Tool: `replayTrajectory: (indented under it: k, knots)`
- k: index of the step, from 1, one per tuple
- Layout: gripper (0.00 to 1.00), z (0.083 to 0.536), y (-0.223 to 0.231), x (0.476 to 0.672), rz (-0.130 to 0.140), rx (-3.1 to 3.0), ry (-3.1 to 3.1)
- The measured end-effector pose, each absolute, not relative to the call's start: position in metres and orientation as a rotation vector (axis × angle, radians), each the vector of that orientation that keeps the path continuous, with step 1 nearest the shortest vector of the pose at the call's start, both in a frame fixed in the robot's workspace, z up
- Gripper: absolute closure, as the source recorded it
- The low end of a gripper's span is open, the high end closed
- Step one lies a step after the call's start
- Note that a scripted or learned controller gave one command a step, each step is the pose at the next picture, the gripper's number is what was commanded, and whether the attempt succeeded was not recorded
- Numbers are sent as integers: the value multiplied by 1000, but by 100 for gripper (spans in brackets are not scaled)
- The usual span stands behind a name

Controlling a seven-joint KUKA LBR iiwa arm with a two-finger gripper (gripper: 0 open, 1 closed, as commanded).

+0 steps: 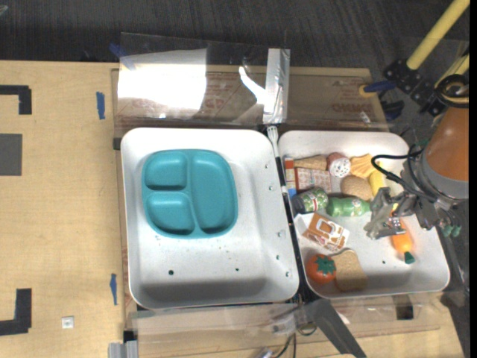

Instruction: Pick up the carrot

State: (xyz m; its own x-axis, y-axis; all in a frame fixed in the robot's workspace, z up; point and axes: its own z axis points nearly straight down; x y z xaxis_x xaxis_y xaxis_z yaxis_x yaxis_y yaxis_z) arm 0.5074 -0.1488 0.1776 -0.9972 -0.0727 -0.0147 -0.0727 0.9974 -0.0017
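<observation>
The carrot point(403, 245) is small and orange with a green tip. It lies on the floor of the right bin point(428, 278), near that bin's right side. My gripper point(382, 218) is low over the right bin, just left of and above the carrot, and its grey metal parts reach down to the carrot's upper end. The carrot looks to be resting on the bin floor. The arm, with its orange band point(455, 144), comes in from the right edge.
The right bin also holds a tomato point(323, 268), a brown bread slice point(349, 270), a snack packet point(326, 232), green vegetables point(347, 206), a can point(309, 200), a white ball point(340, 167) and yellow items point(367, 167). A teal divided plate point(190, 192) lies in the left bin point(253, 267).
</observation>
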Motion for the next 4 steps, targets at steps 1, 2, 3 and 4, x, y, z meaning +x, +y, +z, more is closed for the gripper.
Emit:
replayTrajectory:
  k: [1,2,3,4]
  knots:
    - [100,126,-205,501,0,-573,3089]
    - [100,151,-111,536,0,-815,3024]
    - [100,90,-197,522,-9,-1185,2899]
    - [100,188,-84,497,-5,-1475,2760]
